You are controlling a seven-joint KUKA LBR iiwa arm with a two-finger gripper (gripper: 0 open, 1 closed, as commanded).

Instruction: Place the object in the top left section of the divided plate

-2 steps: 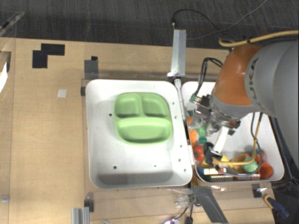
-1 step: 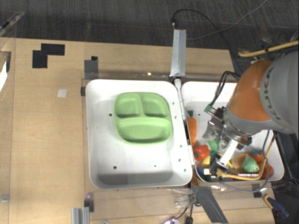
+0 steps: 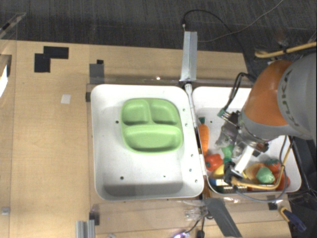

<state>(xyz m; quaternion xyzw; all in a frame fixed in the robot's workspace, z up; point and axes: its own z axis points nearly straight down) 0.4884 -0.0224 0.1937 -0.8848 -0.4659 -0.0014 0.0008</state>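
Reaching in from the right with the grey arm, orange band showing above the wrist. Hanging the claw low over the right bin, among a huddle of toy foods near its front. Not managing to tell whether open or closed, nor whether gripping anything. Spotting an orange carrot lying along the bin's left wall, just beside the claw; a red piece lying in front of the carrot; a small green piece sitting right at the claw; a green and yellow piece lying toward the front right corner. Locating every toy, the object among them, inside the right bin. Finding the green divided plate lying flat in the middle of the left bin, well apart from the claw, with the top left section toward the bin's far left. Carrying both bins side by side on the pale wooden bench.
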